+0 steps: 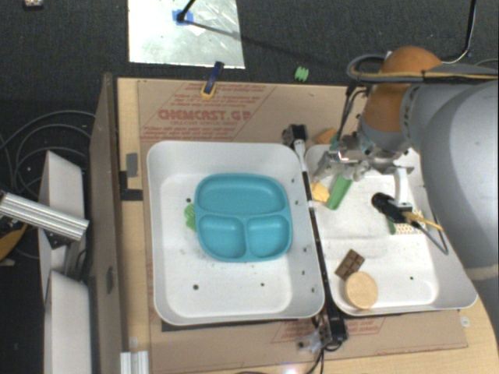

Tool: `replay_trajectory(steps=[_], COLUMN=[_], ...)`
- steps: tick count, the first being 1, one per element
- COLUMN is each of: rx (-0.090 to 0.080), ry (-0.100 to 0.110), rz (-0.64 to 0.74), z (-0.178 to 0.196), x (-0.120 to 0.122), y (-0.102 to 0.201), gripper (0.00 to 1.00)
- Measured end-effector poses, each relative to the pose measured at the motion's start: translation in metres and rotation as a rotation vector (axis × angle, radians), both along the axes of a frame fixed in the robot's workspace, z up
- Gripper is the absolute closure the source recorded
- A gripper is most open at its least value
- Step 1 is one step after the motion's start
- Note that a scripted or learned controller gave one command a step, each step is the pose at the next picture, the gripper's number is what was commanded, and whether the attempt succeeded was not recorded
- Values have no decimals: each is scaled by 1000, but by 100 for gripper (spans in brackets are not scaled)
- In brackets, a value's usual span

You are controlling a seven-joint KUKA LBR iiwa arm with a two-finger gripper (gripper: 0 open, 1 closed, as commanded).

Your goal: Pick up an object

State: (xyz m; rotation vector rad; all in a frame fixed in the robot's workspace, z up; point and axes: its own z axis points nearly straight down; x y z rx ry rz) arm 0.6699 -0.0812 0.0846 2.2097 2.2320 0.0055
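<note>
Gripping state: fingers [341, 170] over right bin [437, 279]; open or closed cannot be told.
Green cylinder [338, 193]: tilted, upper end right at the fingers.
Yellow piece [320, 192]: just beside fingers.
Brown block [350, 264], tan disc [362, 291]: side by side, well apart from fingers.

Bright, even light, soft shadows, glare on the shiny sheet [185, 23], slightly grainy.

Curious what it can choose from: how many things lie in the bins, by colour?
Teal: 1, divided plate
Green: 2, stick, scrap
Yellow: 1, lump
Brown: 1, block
Tan: 1, disc
Total: 6
</note>
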Motion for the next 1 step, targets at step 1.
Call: replay_trajectory(steps=[1], rx=[-2], ry=[2], rz=[-10], z=[0], x=[-26], y=[-13], gripper=[0])
